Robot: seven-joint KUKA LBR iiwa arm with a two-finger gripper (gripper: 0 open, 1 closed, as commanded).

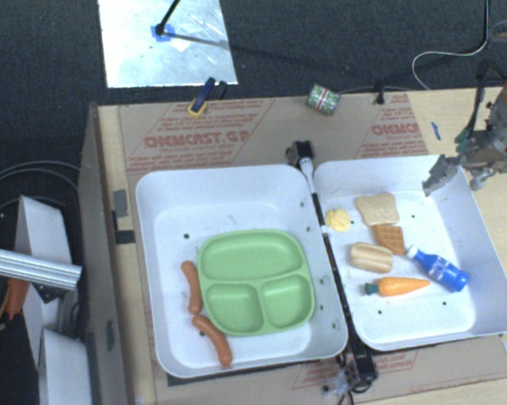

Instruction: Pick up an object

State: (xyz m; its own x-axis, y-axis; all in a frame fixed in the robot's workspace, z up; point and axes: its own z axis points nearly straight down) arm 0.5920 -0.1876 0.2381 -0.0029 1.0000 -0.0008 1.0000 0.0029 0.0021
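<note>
1. Grey two-finger gripper (449,174) hovering over the upper right rim of the right shallow white bin (488,309); nothing between the fingers, spread or pressed together impossible to tell.
2. In that bin, well apart from the gripper: blue plastic bottle with white cap (437,268), orange toy carrot (398,286), tan bread roll (370,257), pale toast slice (377,208), brown waffle piece (390,238), small yellow round toy (338,221).
3. In the left shallow white bin (162,214): green divided plastic tray (256,281), with two orange-brown toy sausages (205,314) beside its left edge.

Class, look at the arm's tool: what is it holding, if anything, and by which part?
Nothing is held. The tool hangs over the right bin's far right corner, apart from the food items.
</note>
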